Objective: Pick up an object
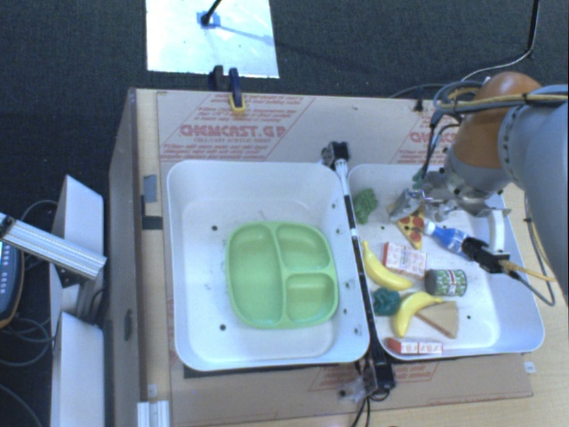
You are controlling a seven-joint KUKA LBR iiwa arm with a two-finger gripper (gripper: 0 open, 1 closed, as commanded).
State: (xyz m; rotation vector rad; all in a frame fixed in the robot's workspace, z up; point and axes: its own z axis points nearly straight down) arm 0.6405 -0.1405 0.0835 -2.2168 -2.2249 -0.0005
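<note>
Over the right bin's [524, 332] far half, the gripper [418, 205] hangs low, w/ the grey arm [533, 140] reaching in from the right. Whether it is open or closed I cannot tell (too small and cluttered at the tip), and nothing visibly sits in its grasp. Nearest candidate, in my judgement, is the pizza slice toy [411, 230] just below it; a straight descent centred on the slice looks best. Crowding is the hazard: broccoli toy [365, 205] to one side, a blue-capped bottle [447, 236] on the other, a small box [404, 260] close by. Farther out lie two bananas [384, 271], a can [445, 282], and a bread slice [442, 319]. Left bin [200, 185] holds a green divided tray [283, 273].
</note>
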